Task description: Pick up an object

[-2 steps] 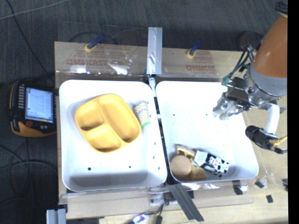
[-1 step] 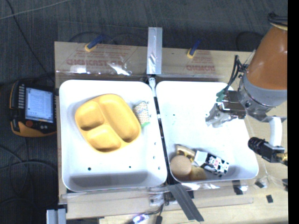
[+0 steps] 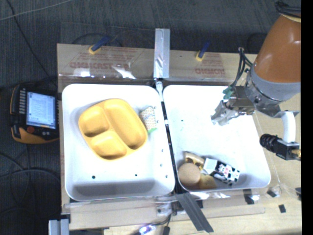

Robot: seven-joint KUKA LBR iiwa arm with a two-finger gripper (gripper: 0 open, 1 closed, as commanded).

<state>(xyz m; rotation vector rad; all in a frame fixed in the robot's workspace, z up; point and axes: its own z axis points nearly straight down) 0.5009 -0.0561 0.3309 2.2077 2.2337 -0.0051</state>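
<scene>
Gripper (image 3: 221,115) fingers hang over the upper right part of the right bin (image 3: 249,146), pale metal against the white floor, so whether they stand apart or together cannot be told; nothing shows between them. The arm (image 3: 279,58) above is cut off by the right and top edges, its orange band filling that corner and hiding the bin's far right corner.

The objects in this bin lie well apart from the gripper, bunched at the near edge: a tan ball (image 3: 189,174), a brass-coloured piece (image 3: 193,158) just behind it, and a small black and white box (image 3: 222,170) touching them on the right. They overlap, and a brownish lump below the box is perhaps a separate item.

In the left bin (image 3: 73,175) sits a yellow tray (image 3: 112,128) with three compartments, tilted diagonally. Just beside its right edge, near the divider, lies a small speckled thing with a green end (image 3: 149,119), too small to identify.

A handheld screen (image 3: 36,114) rests off the bench's left side.
</scene>
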